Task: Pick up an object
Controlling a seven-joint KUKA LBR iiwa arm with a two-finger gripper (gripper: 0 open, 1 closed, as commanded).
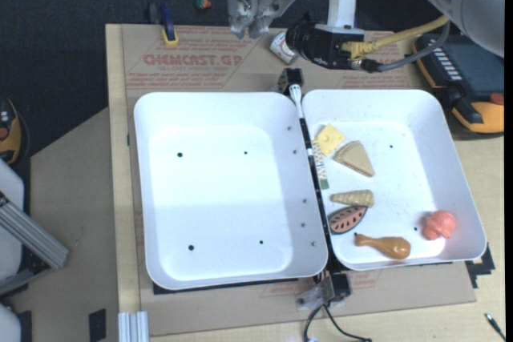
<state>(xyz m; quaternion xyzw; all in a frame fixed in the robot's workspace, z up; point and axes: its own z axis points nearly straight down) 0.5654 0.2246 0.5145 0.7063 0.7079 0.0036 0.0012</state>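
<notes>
The right bin (449, 140) holds several toy foods. A yellow cheese piece (327, 138) and a tan wedge (355, 158) lie near its upper left. Lower down are a ribbed tan cone (353, 198), a dark oval slice (347, 219), a brown drumstick (383, 245) and a pink lump (438, 225). My gripper (250, 26) hangs high above the bench, beyond the far edge of the left bin (152, 172). It is open, with nothing between its fingers.
Both bins rest on a cardboard sheet (200, 60). A blue and yellow clamp (167, 24) sits at the sheet's far left corner. A small green and orange thing (203, 2) lies on the dark floor behind it.
</notes>
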